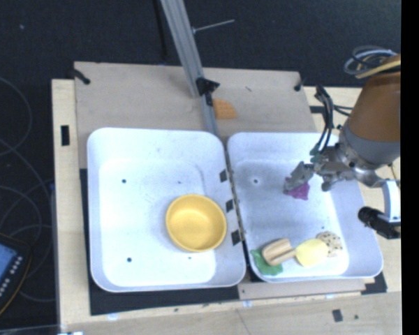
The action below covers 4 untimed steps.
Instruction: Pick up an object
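My gripper [299, 181] hangs over the middle of the right bin [265, 155], reaching in from the right below the orange band of the arm. A small purple object [299, 191] sits right under the fingertips, partly covered by them. Along the near edge of the right bin lie a tan wooden cylinder [277, 250] on a green piece [260, 259], a yellow lemon-like object [309, 253] and a beige spotted object [329, 241]. A yellow bowl [195, 222] rests in the left bin [126, 159] toward its near right side.
A grey metal pole [185, 47] slants up from the back edge between the bins. A small orange block [224, 109] lies on the bench behind the bins. Black clips line the divider [230, 208] between the bins.
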Motion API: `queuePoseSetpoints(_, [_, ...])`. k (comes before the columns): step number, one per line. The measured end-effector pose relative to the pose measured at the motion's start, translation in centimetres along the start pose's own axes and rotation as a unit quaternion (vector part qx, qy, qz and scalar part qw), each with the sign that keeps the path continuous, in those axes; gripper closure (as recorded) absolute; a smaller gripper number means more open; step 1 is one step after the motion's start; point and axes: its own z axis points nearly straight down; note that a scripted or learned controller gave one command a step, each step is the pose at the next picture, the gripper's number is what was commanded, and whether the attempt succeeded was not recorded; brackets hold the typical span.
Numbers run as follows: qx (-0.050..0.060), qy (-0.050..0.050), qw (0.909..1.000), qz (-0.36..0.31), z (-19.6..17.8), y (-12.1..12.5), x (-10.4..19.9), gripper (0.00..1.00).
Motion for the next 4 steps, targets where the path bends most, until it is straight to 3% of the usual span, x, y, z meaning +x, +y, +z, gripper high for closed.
queuePoseSetpoints(1, [0.0,0.0,1.0,0.001,0.0,0.0,0.0,0.0])
queuePoseSetpoints(3, [0.003,-0.001,1.0,0.003,11.7,0.0,-0.3,0.0])
queuePoseSetpoints(4, [0.001,0.0,1.0,0.003,12.1,0.0,-0.4,0.0])
